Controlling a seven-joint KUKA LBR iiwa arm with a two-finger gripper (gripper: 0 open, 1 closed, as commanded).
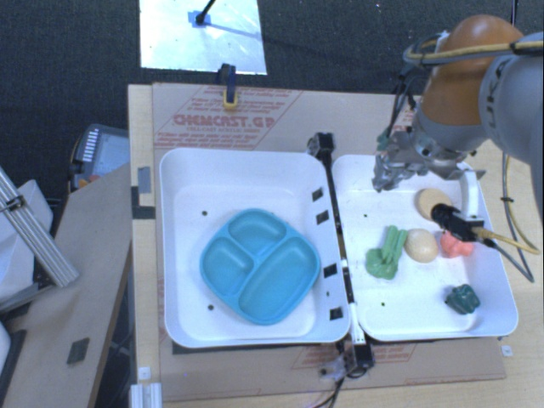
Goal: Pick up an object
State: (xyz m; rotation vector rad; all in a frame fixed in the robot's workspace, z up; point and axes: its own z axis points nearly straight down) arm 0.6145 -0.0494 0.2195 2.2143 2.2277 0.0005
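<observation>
Robotics lab, industrial arm [476, 83], white bins [255, 164] on cardboard-topped bench [246, 113]

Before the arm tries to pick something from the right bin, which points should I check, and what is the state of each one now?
1. Objects are in the right bin: ok; green toy, beige egg shape, pink piece, dark green piece, tan piece.
2. Gripper is over the right bin: ok, near its back edge.
3. Gripper is above a target: not ok, no object under it.
4. Nothing is held: ok, nothing between its fingers.
5. Targets are separated: not ok, beige egg shape sits close to pink piece.
6. Blue plate is out of the way: ok, in the left bin.
</observation>
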